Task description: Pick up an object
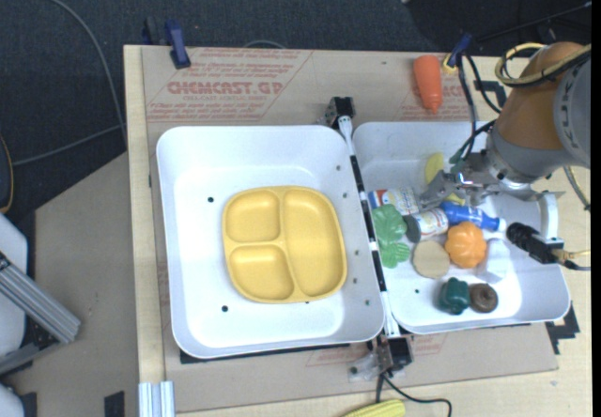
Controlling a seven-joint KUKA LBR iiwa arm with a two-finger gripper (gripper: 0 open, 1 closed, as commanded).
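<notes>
The right bin (540, 298) holds a heap of small things. Among them are an orange ball (466, 244), a tan disc (431, 260), a green toy (389, 233), a dark green piece (454, 295), a brown ring (484, 298), a blue bottle (470, 215), a yellow piece (433, 166) and a small white bottle (430, 222). My gripper (443, 188) reaches in from the right, low over the bin's middle, just above the blue bottle and beside the yellow piece. No object is visibly between its fingers.
In the left bin (188, 171) lies a yellow divided plate (283, 243). An orange carrot (428, 82) rests on the bench behind the right bin. A blue clamp (176, 44) sits at the bench's far left corner.
</notes>
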